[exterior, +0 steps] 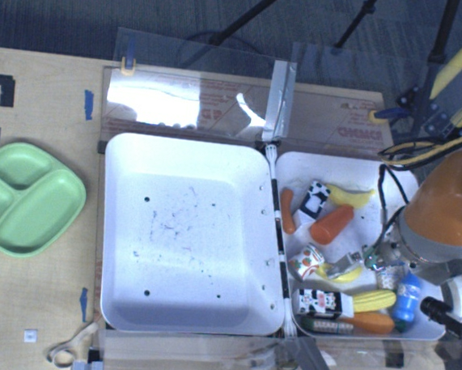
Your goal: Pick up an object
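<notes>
The right bin holds several small objects. Among them are a black-and-white checkered piece, a yellow banana, a red-orange carrot shape and a thin red piece. Nearer the front lie a white, red and green toy, a second yellow banana, a yellow corn-like piece, a black-and-white box, an orange carrot and a blue bottle. My gripper reaches down into this bin from the right, low over the second banana and just left of the blue bottle.
The left bin sits beside the right one, sharing a rim. A green divided plate rests on the bench at far left. Clear plastic panels stand behind both bins. The arm's orange band overhangs the right bin's right side.
</notes>
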Action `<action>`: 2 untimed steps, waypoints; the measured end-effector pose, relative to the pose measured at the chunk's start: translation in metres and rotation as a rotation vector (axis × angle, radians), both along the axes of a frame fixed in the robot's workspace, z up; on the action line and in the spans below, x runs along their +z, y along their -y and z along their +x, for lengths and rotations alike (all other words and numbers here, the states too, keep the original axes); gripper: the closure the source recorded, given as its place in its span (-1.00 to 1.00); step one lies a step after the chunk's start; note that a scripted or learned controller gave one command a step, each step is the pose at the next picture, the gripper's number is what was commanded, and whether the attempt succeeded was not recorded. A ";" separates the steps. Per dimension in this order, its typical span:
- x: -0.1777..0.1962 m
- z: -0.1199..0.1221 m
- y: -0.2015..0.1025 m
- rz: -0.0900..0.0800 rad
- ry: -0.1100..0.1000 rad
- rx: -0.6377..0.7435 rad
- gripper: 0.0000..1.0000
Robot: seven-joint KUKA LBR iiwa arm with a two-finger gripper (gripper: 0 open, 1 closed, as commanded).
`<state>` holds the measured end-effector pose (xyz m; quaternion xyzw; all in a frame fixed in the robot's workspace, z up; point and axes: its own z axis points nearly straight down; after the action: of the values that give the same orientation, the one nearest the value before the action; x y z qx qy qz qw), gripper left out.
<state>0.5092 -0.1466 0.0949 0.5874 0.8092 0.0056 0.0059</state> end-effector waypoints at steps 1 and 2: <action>0.000 0.000 0.000 -0.001 0.001 0.000 -1.00; 0.000 0.080 -0.009 -0.002 0.007 -0.237 -1.00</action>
<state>0.5895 -0.1372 0.0954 0.6791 0.7339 0.0063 0.0101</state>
